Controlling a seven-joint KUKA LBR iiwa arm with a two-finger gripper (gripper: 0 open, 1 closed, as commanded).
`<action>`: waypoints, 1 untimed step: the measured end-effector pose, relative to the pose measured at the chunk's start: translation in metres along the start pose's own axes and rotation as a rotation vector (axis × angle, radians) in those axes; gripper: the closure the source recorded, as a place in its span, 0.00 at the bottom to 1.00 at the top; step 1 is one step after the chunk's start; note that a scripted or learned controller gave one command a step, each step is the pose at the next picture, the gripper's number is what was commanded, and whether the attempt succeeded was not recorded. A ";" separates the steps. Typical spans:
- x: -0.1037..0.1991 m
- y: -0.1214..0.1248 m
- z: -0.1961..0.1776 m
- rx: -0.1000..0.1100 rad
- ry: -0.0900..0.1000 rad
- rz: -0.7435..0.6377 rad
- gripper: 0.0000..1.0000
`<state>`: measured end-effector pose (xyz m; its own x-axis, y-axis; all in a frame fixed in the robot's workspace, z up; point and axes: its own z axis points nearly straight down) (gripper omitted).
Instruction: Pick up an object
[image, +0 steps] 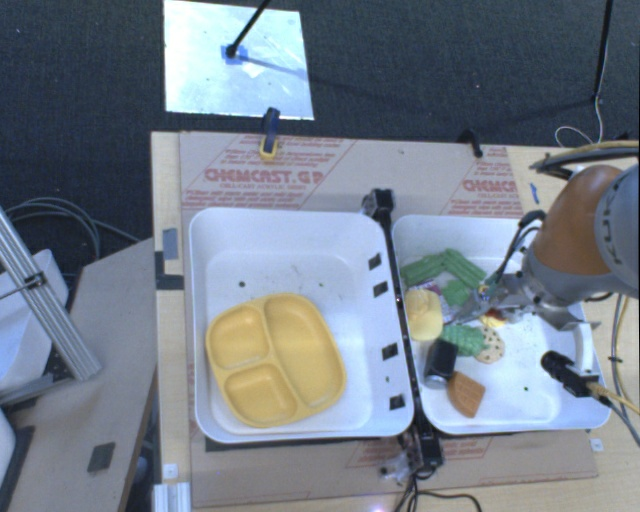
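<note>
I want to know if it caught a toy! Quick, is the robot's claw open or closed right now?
Gripper: cannot be told; it is down among the green pieces in the right bin.

green pieces (447, 267), yellow lump (424, 312), black object (439, 361), right bin (560, 405)

Arm (600, 235): bulky rounded segments, entering from the view's right edge
Arm colours: grey casing with a broad orange band above the wrist
Orange band (578, 222): smooth, dome-like, slightly glossy, darker in its shaded lower part
Wrist section (560, 282): grey, cylindrical, narrower than the orange part
Cables (518, 245): thin dark leads running along the wrist side toward the tool end
Gripper (487, 300): small metallic grey assembly at the arm's tip, details blurred
Markings: none legible on the casing
</note>
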<state>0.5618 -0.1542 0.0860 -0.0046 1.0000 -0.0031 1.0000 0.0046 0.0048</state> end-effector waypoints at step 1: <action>0.010 -0.022 0.001 0.006 0.004 0.004 0.00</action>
<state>0.5401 -0.1439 0.0844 -0.0005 1.0000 0.0005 1.0000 0.0005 -0.0009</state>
